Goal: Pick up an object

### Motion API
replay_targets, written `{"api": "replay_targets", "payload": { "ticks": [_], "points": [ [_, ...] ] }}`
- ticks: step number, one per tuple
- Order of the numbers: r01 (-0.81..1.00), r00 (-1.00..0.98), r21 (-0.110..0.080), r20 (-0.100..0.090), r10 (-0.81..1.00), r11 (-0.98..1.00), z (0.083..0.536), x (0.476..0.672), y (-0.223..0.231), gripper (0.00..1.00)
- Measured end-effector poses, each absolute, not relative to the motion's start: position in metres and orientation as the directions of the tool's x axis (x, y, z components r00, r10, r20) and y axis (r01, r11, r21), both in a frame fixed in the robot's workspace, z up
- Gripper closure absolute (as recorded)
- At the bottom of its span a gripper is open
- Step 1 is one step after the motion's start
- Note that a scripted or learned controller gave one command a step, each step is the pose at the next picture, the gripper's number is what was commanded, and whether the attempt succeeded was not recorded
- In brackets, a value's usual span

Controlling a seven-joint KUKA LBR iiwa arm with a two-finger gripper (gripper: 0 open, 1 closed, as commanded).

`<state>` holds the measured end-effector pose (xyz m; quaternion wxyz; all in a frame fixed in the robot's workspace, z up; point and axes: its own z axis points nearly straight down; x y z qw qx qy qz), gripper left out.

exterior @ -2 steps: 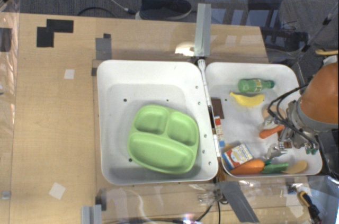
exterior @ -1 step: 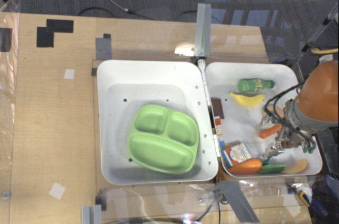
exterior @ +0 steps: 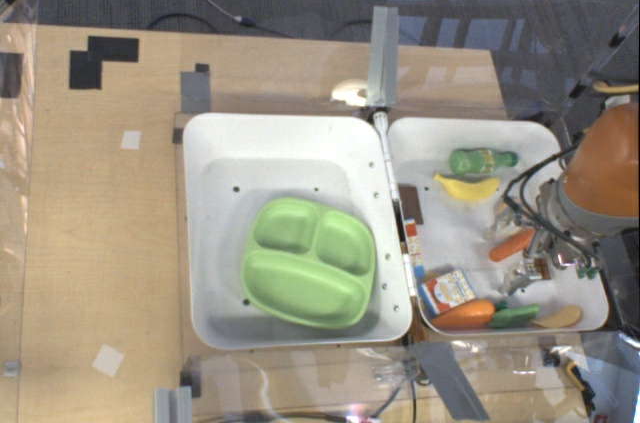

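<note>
The left bin [exterior: 200, 211] carries one green tray [exterior: 310, 261], three-sectioned, lying toward the near edge and right of centre; bare white floor runs along the bin's left wall and far edge. A narrow dark strip [exterior: 409, 211] lies along the right bin's [exterior: 420, 146] left wall, too thin to identify. Next comes a small printed carton [exterior: 448, 291] near the near-left corner, touching an orange carrot-like piece [exterior: 462, 315] at the near edge. A green bottle [exterior: 482, 160] lies on its side by the far edge, a banana [exterior: 467, 188] just nearer. A green piece [exterior: 514, 316] and a tan piece [exterior: 558, 316] rest on the near edge. An orange-red stick [exterior: 512, 245] lies tilted mid-bin, just beside the gripper [exterior: 535, 261], which hangs over the bin's right half under cables. Whether its jaws are wide or narrow I cannot tell. The arm [exterior: 605, 176] is cut off at the right.
</note>
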<state>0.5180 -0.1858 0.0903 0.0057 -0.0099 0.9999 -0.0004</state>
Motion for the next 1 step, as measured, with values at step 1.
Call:
{"api": "replay_targets", "payload": {
  "ticks": [1],
  "points": [
    [0.052,-0.998,-0.003,-0.021,0.052,0.999,0.0905,0.5071,-0.1841,0.00]
  ]
}}
